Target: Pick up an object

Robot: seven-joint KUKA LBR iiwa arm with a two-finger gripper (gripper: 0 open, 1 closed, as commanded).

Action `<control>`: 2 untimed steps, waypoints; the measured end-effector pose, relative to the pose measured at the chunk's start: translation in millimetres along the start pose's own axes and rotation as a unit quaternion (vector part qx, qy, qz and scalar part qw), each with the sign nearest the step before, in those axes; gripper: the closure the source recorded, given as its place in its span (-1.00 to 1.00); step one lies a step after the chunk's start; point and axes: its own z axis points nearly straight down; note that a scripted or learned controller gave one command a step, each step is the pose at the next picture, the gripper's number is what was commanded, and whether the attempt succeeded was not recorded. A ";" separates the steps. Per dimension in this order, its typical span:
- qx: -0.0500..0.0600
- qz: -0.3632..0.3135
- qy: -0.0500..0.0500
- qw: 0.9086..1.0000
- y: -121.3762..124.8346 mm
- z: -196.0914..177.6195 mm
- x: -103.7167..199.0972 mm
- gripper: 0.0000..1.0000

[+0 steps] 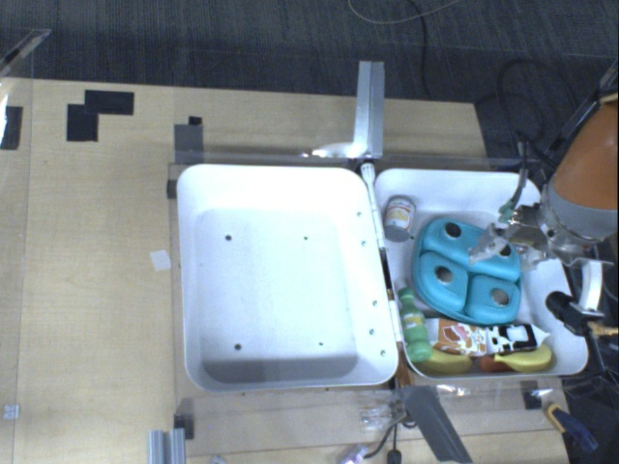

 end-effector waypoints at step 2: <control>-0.017 0.132 -0.001 0.991 66.0 48.0 -6.5 -1.00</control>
